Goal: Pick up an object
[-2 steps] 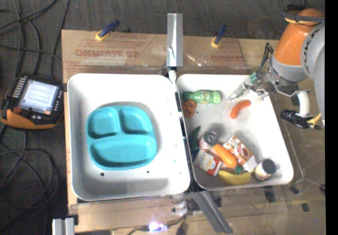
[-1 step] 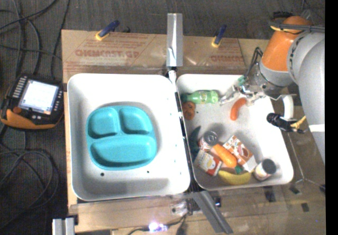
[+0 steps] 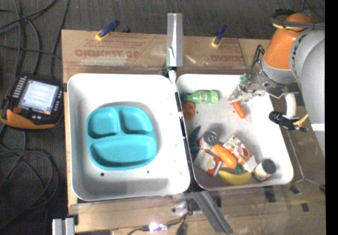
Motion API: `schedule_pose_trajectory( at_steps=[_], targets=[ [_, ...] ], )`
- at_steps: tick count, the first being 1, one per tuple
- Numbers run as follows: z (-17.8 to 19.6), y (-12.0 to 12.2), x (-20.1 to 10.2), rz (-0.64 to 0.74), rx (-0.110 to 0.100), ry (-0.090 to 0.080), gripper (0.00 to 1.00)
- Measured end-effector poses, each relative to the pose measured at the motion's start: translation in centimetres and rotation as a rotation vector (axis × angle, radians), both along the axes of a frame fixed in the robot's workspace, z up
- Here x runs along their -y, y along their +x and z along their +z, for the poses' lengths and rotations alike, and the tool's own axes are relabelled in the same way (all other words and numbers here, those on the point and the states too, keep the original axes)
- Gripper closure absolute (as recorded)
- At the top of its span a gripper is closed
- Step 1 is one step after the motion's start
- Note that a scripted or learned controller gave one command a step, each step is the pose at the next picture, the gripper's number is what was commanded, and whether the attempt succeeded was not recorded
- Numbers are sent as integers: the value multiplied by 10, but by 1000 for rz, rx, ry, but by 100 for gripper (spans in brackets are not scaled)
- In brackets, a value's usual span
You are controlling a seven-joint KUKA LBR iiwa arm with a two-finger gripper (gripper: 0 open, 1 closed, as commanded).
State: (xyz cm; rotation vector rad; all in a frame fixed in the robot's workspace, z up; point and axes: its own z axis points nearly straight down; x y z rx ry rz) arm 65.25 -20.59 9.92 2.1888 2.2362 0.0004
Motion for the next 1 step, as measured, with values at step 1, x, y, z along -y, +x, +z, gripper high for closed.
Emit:
schedule_pose_trajectory(
  at_steps=[1],
  targets=[
    [88,16,-55,109,-11,5,100]
  ],
)
